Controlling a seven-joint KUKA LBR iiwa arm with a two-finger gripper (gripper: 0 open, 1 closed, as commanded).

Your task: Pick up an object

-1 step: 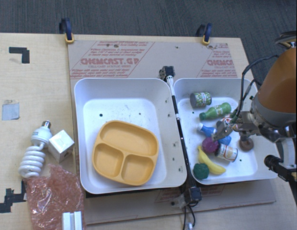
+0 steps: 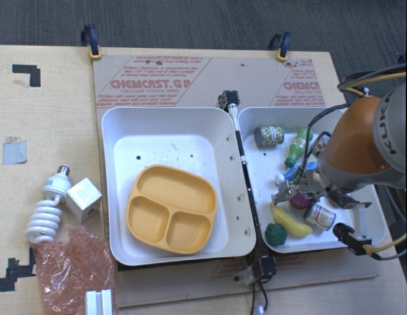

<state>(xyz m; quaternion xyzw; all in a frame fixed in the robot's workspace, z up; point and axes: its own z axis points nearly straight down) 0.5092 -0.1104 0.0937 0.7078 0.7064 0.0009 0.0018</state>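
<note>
Gripper [image 2: 290, 192] low in right bin [image 2: 256, 195] above banana [image 2: 290, 222] (finger state unclear); yellow divided tray [image 2: 171, 209] in left bin [image 2: 118, 176].

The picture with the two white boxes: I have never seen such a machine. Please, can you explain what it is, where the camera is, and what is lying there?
One camera looks down from above at a slant. The grey and orange shape at the right is a robot arm; its gripper is low in the right bin, among small things: a banana, a green ball, a green bottle, a small can and a small jar. I cannot tell if it holds anything. The left bin holds a yellow divided tray. Outside the bins, at the left, lie a spiral light bulb, a white cube and a pinkish bag.
</note>
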